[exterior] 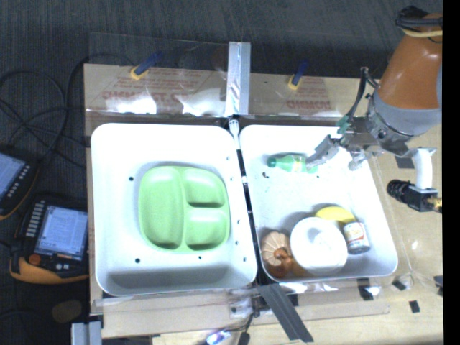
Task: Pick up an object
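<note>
Camera view from above takes in the tabletop (100, 99) with two white bins side by side. The left bin (115, 214) carries a green divided tray (184, 207) at its middle, with bare white floor all round it out to the rim. The right bin (381, 214) is crowded along its lower edge: a white round lid or bowl (318, 246) sits there, a brown ridged object (274, 253) touches it on the left, a yellow object (335, 213) lies just above it, and a small jar (356, 236) stands just to its right, near the bin's right wall. The middle of this bin is bare floor, giving room between the lower cluster and the upper part.

A small green bottle (289, 163) lies on its side in the upper left of the right bin, near the wall shared by both bins. The arm (410, 77) enters from the upper right, and the pincer (338, 152) hangs over the upper part of the right bin with its two fingers spread apart; the left finger (321, 152) reaches down just beside the right end of the bottle. Nothing sits between the fingers.
</note>
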### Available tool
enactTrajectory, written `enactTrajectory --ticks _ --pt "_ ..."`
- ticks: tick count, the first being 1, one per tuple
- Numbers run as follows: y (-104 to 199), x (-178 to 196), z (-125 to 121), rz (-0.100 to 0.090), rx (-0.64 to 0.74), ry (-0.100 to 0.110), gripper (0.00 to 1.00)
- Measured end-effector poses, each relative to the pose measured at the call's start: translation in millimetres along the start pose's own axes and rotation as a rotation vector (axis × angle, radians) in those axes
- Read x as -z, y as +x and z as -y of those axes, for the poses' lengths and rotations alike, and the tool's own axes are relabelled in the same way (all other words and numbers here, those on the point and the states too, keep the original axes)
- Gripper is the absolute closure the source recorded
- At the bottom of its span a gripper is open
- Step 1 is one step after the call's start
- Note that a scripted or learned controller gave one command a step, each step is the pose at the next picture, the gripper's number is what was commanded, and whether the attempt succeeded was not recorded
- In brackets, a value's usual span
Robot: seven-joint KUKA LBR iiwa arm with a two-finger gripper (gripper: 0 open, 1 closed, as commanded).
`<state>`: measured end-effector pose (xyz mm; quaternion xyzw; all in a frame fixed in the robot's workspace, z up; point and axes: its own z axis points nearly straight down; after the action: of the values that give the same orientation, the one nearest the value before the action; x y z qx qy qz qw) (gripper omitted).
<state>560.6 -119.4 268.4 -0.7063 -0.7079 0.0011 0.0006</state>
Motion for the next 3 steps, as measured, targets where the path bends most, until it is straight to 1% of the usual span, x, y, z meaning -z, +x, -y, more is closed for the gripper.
enactTrajectory --ticks 1,2,3 --pt "-28 -35 29 0.000 0.062 -0.001 0.00" --pt "-17 -148 59 -0.001 -0.073 0.001 0.00" --pt "-34 -78 50 0.000 -0.180 0.001 0.00"
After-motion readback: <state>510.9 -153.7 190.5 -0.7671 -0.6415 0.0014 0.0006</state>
